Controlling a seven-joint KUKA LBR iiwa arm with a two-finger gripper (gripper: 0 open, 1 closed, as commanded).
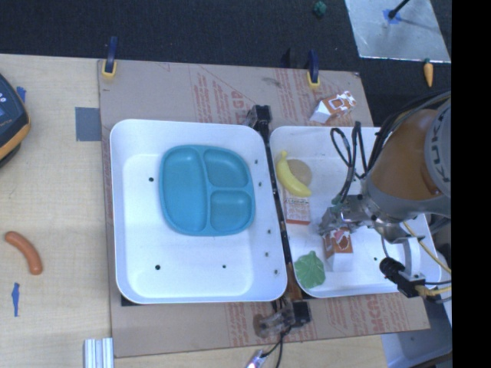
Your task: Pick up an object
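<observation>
The right bin [322,140] holds a yellow banana [288,176] lying over a tan round piece [302,170]. Below them is a flat red-and-white carton [297,209]. A green leafy toy [310,269] sits at the bin's front left, with a small red-and-white box [338,250] beside it. My gripper [336,219] hangs low in the middle of this bin, just above the far end of the small box and right of the flat carton. The view does not show anything held in it.
A blue divided plate [207,188] lies in the left bin [134,274]. Another small carton [334,107] rests on the cardboard behind the right bin. A sausage toy [24,251] lies on the bench at far left, and a dark device [9,121] sits at the left edge.
</observation>
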